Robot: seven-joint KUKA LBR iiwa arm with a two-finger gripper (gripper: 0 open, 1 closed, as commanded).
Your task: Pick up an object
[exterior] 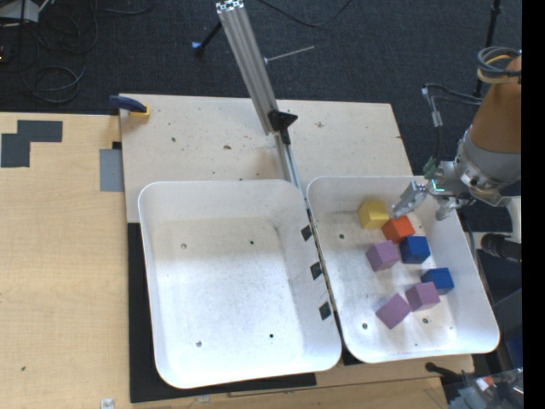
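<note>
Two white bins sit side by side on the desk (213, 143): the left bin (170, 220), and the right bin (477, 331) holding seven blocks. The arm (498, 135) reaches over the right bin's far edge. Its tool (426, 198) hangs just above the orange block (398, 227), beside the yellow block (373, 214); whether it is spread or pressed together cannot be told.

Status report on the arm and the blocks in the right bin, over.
Gripper over the right bin, above the orange block. Nothing seen between its fingers. Yellow block and blue block crowd the orange one.
</note>
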